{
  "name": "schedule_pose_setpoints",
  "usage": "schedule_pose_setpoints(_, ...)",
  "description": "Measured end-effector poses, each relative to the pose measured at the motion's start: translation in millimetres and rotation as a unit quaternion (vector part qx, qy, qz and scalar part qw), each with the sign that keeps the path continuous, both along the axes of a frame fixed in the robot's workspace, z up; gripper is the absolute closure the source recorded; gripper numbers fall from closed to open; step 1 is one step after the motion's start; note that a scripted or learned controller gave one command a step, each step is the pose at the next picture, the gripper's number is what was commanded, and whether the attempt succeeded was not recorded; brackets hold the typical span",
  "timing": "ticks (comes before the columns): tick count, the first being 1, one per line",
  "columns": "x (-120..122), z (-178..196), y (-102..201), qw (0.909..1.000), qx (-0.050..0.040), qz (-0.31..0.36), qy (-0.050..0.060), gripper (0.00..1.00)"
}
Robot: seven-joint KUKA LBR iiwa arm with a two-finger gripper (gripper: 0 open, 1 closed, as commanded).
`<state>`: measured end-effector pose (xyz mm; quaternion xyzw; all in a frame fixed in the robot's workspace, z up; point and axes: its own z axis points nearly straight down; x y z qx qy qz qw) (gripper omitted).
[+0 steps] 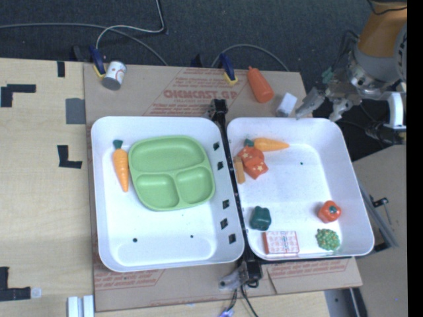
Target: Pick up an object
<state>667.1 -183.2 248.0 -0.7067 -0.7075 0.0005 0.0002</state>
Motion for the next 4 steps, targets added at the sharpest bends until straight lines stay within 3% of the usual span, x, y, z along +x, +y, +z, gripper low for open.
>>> schedule_pose_setpoints(1, -17, -151, 36, 1.0000, 0.0006, 0.000, 0.002, 0.00)
schedule_pose_setpoints(2, 0, -163, 88, 1.0000, -0.0001, 0.000, 0.003, 0.00)
schedule_pose_setpoints(3, -3, -156, 89, 0.9999, 0.0014, 0.001, 0.012, 1.00)
schedule_pose_setpoints(4, -3, -154, 85, 0.9999, -0.0019, 0.000, 0.010, 0.00)
